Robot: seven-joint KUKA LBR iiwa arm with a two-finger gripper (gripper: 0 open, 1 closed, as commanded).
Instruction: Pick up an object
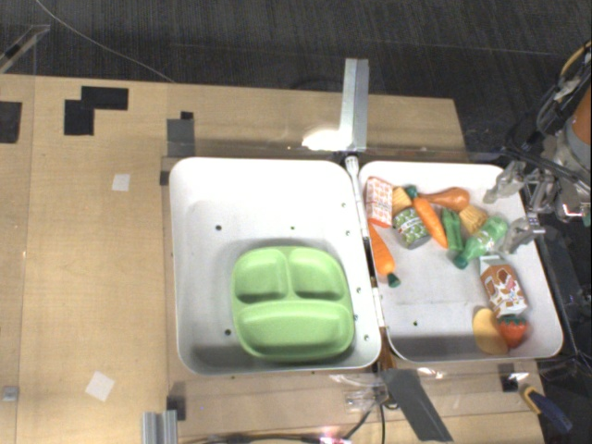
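- A green divided plate [293, 302] is sitting in the left bin [199, 202], down toward its front edge.
- An orange carrot [381, 253] is lying along the right bin's [435, 317] left wall, a red-and-white packet [379, 201] just above it.
- Toy foods are crowding the bin's back half: a small can [411, 228], another carrot [430, 222], green pieces [455, 239].
- A carton [503, 287] and a yellow piece [488, 330] are resting near the front right corner.
- The gripper [521, 209] is hovering at the right rim, jaws spread, grasping nothing.

We see a light wooden bench [83, 276] with black square marks [92, 106], a dark ribbed floor [231, 17] behind it, and a thin cable [83, 37] lying there.
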